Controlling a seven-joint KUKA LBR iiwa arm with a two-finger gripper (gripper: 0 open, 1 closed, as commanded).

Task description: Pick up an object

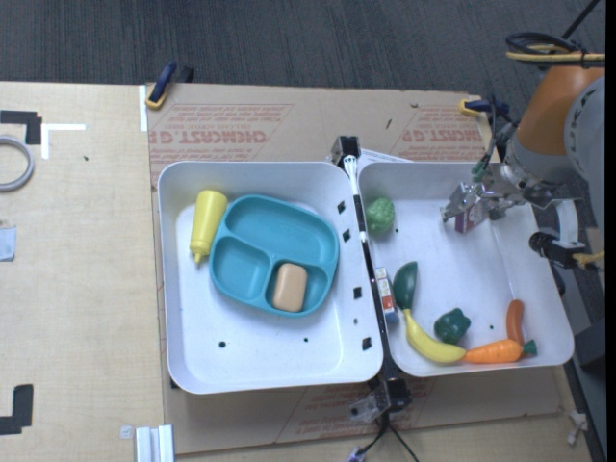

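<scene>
Gripper (469, 210), seen from my remote station: it hangs over the upper right part of the right bin (481, 287). Its metal fingers are too small and cluttered at this distance for me to tell how far apart they stand, and I see nothing between them.

Nearest candidate: a round green vegetable (380, 216), to the camera's left of the gripper at about the same height in the frame, against the wall shared by the two bins. It has no long axis, so I judge approach angle matters little there.

Farther candidates, all well below the gripper toward the bin's near edge: a dark green pepper (405, 283); a banana (429, 344), curved, running down and to the right; a broccoli floret (451, 325) touching it; a carrot (497, 352), lying roughly left to right; and a small orange-red piece (515, 320), standing roughly up and down in the frame.

Left bin (192, 345): a teal divided plate (236, 258) holding a tan bread roll (289, 287), with a yellow bottle (205, 222) beside it. The single arm would have to cross the dividing wall to reach these.
</scene>
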